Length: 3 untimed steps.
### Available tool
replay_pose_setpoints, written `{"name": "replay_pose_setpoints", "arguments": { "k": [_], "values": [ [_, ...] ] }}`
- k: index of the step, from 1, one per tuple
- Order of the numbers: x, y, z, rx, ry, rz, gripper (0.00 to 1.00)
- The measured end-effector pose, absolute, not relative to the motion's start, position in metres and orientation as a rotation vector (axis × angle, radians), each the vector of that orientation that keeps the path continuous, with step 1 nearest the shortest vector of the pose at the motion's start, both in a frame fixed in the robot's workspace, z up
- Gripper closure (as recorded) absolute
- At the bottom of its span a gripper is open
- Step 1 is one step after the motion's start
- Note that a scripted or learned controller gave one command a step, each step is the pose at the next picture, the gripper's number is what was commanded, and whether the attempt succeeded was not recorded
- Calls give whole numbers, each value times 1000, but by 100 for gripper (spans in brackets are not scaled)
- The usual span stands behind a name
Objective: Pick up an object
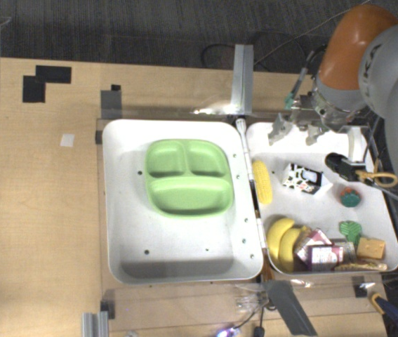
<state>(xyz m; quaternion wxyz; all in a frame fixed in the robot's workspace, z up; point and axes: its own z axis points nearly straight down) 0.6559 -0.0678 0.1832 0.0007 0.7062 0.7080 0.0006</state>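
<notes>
Step in hand, as judged: approach for a grasp in the right bin [280, 157], with no object taken yet. The claw [294, 135] hangs over the far end of that bin above bare white floor. It is released, its two fingers [276, 132] spread wide, nothing between them and no item touched. Whether the tips reach the floor cannot be told. Candidates lie just nearward. A black-and-white spotted item [302, 179] lies flat and alone mid-bin. A yellow corn cob [261, 182] runs along the left wall. The spotted item is probably too flat for the fingers to get under. The cob offers a rounded body, but one finger would need room between it and the wall. A sound attempt would set the fingers across the cob's short width, descend straight, and close only once both tips pass its sides. The near pile, bananas [283, 239] against a packet [321, 253], is crowded and better avoided. The left bin [125, 209] holds a green divided plate [188, 176].
</notes>
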Motion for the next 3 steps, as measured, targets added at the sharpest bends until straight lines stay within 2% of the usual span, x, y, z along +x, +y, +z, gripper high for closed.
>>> {"name": "replay_pose_setpoints", "arguments": {
  "k": [1, 2, 3],
  "values": [
    [658, -67, 192, 2210, 2230, 2, 100],
    [658, -66, 192, 2210, 2230, 2, 0],
    [645, -101, 93, 2350, 2083, 3, 0]
  ]
}}
